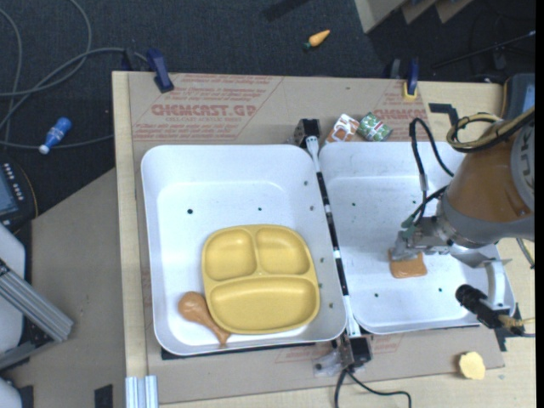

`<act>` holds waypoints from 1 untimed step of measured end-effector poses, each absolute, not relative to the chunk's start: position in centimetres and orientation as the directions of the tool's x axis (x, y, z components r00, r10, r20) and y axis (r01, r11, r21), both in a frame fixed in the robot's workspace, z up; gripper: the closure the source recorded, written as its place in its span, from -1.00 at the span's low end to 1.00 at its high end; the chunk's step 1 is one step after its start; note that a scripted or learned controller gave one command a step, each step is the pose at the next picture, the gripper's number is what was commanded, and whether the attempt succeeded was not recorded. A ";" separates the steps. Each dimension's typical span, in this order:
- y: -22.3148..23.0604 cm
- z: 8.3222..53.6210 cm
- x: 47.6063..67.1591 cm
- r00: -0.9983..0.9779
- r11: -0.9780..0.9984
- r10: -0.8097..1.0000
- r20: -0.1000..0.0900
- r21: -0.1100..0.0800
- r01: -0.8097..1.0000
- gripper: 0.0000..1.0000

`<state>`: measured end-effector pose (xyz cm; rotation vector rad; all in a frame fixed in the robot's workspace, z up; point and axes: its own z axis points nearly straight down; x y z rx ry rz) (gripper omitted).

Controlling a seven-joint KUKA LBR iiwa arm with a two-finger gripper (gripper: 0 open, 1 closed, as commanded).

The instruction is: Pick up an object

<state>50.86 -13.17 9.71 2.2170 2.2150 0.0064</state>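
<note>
The orange-brown object [409, 267] is lying flat in the right bin [374, 313], a small rounded slab with its longer side running roughly left to right. The gripper [411, 246] is sitting directly above its upper edge, though whether it is touching cannot be told.

Orange-brown lump [410, 267], perhaps toy food, lies in right bin [374, 185].

Yellow divided tray [259, 289], orange-brown chunk [409, 267], white bins [170, 185].
</note>
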 end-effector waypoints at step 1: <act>-16.2 15.6 49.0 0.003 -0.003 1.000 -0.004 0.006 1.000 1.00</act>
